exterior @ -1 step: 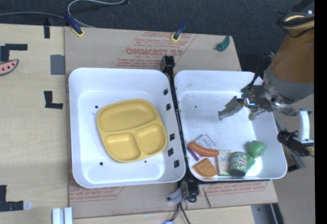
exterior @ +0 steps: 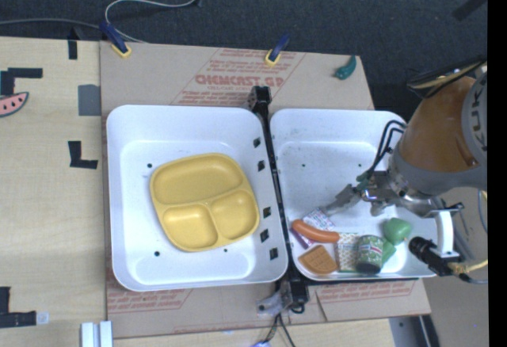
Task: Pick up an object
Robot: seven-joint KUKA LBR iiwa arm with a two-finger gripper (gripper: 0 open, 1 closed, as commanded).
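My gripper hangs low over the middle of the right bin, reaching in from the right under the grey and orange arm. Just below its tip lie a small white packet and an orange sausage. Along the bin's front edge sit a brown waffle-like piece, a green can on its side and a pale green lump. Nothing shows in the gripper's grasp.
The left bin holds a yellow divided plate. A black clamp strip runs between the bins. Cardboard lies under both bins, with clips and a cable at the far edge.
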